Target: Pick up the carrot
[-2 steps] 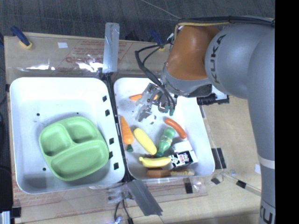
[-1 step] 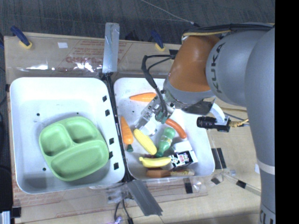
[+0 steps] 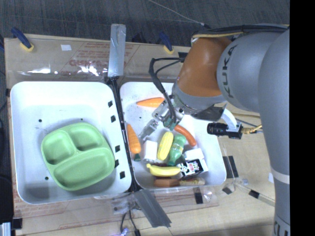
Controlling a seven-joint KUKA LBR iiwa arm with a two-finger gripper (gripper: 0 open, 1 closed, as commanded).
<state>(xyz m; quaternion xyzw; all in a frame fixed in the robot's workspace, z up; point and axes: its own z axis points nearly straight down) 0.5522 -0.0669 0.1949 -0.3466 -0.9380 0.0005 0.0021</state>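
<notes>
While the carrot [image 3: 133, 139] lies untouched against the left wall of the right bin [image 3: 215, 154], the task is judged to be at its approach stage: nothing has been lifted, and the whole grasp and raise remain to be done. A second orange piece [image 3: 150, 102], which may also be a carrot, is seen near the far wall of the same bin, and a third orange-red item [image 3: 185, 134] lies just right of the claw. The claw [image 3: 156, 123] is held low inside the right bin, right of the carrot and apart from it, above a cluster made up of a corn cob [image 3: 165, 146], a green item [image 3: 177, 149], a banana [image 3: 164, 170] and a black-and-white carton [image 3: 193, 166]. Its metal fingers [image 3: 149, 129] are pointed down and to the left, toward the carrot; they appear slightly parted, and nothing is seen between them. The arm [image 3: 236, 77] is reached in from the right of the bin, its orange band [image 3: 206, 68] bent over the bin's far right corner. In the left bin [image 3: 19, 132], a green divided plate [image 3: 78, 155] is set.
</notes>
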